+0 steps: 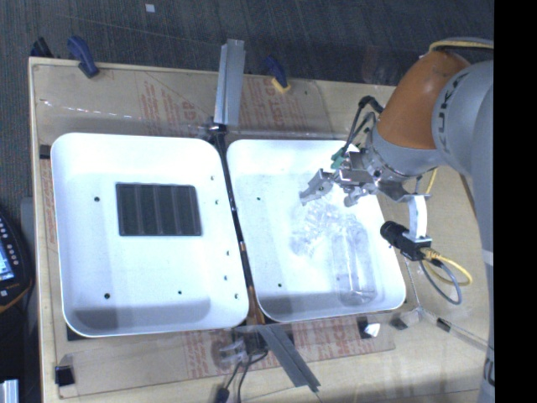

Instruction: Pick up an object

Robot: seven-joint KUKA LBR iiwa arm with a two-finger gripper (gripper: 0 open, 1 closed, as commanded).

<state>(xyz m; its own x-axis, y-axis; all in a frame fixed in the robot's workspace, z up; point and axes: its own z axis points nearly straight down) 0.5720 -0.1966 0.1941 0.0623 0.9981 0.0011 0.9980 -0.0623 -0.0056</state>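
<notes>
My gripper [333, 191] hangs over the upper middle of the right bin [260, 225], its fingers spread open with nothing between them. Just below it lies a crumpled clear plastic object [315, 225]. A clear plastic bottle [354, 263] lies lengthwise to the right of that, reaching toward the bin's near right corner. A dark grey ribbed rectangular block [159, 209] lies flat in the middle of the left bin [75, 292].
A metal divider bar [229, 82] stands at the back between the bins, and another bracket [285, 361] sits at the front. Blue clamps [82, 55] hold the bench's back edge. A black cable fitting with a yellow lead [407, 240] hangs beside the right bin's right rim.
</notes>
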